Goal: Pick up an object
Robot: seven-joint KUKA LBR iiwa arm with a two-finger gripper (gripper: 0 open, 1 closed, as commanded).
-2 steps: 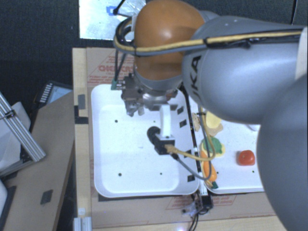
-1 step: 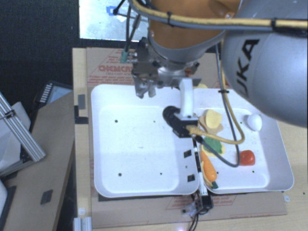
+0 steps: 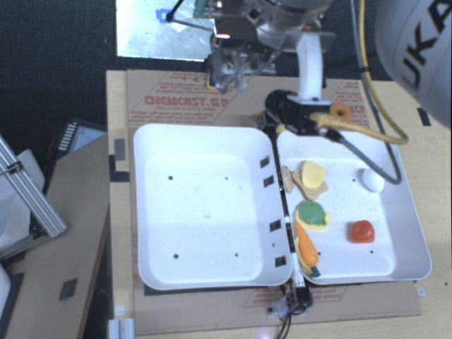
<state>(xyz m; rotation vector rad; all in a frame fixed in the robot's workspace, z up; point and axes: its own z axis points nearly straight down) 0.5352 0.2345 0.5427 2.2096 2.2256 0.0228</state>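
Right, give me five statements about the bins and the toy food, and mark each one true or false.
1. The toy carrot lies in the right bin, along its left wall. True.
2. The red toy sits in the left bin. False: it is in the right bin.
3. The pincer is up beyond the far edge of the bins, over the cardboard sheet. True.
4. The white egg-like toy touches the carrot. False: it lies apart, near the right bin's far right side.
5. The green and yellow toy lies between the pale yellow piece and the carrot. True.
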